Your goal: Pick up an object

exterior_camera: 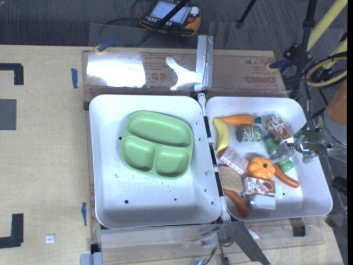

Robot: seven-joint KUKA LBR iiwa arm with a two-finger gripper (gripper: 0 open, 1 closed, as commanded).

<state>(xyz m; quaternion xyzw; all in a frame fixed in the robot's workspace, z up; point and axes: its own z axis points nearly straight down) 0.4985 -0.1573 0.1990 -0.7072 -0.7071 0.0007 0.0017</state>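
Note:
The right bin [317,195] holds a heap of toy foods. Among them are a carrot [237,120], a banana [221,135], a small can [251,133], a printed packet [277,128] and an orange pepper [260,167]. There is also an orange-red chili [287,177], a red sausage [237,202] and a small carton [259,187]. My gripper [291,148] reaches in from the right, low over the bin's right half. It sits just above the chili and beside some green pieces [274,146]. I see nothing clearly held.
The left bin [105,192] carries a green divided plate [157,143]. A metal divider [209,148] runs between the bins. Cardboard [242,70] and a handheld pendant [168,14] lie behind them. Cables and stands [320,65] crowd the right side.

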